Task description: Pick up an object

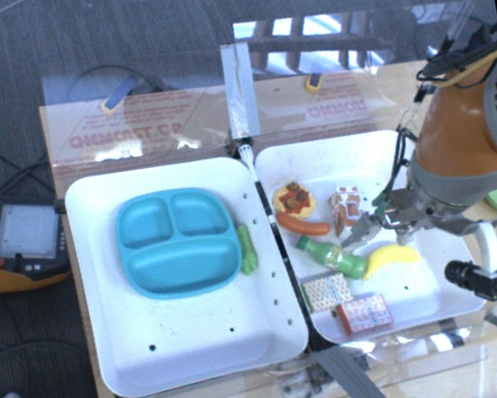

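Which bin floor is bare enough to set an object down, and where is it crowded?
Left bin: bare floor in front of the blue tray, and a strip to its left. Right bin: bare at its back. Crowded mid-right bin, where the hot dog, bottle, banana and gripper cluster.

Red mirrored lettering runs across the clear plastic sheet (136, 127) behind the bins, too faint to read surely. Part of dark letters shows on the arm (467, 140).

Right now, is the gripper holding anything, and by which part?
Cannot tell. The gripper sits low in the right bin, close to the banana and the green bottle, but no object clearly shows in its grasp.
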Tool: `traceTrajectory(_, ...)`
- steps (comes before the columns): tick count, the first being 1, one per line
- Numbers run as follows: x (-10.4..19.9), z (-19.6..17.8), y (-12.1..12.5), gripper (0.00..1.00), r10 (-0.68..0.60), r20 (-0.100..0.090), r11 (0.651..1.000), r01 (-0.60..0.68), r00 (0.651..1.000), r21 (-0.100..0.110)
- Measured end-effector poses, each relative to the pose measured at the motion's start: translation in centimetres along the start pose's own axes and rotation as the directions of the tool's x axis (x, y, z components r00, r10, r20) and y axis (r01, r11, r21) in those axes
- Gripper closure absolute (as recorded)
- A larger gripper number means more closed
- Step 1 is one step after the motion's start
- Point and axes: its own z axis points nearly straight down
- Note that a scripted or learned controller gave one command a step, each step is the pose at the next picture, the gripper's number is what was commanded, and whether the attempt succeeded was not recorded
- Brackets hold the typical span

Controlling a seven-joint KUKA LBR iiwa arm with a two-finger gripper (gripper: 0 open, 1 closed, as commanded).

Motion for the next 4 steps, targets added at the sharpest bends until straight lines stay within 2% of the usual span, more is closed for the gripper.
traceTrajectory(1, 1.4, 8.9, 2.5, 0.0, -0.143, -0.002, 0.99, 0.143, 0.99, -0.001)
traceTrajectory(2, 1.4, 8.1, 2.4, 1.0, -0.142, -0.005, 0.99, 0.142, 0.99, 0.002)
traceTrajectory(3, 1.5, 7.4, 2.3, 1.0, -0.142, -0.008, 0.99, 0.142, 0.99, 0.006)
traceTrajectory(4, 0.0, -2.7, 0.9, 1.0, 0.13, 0.001, 0.991, -0.13, 0.991, 0.0)
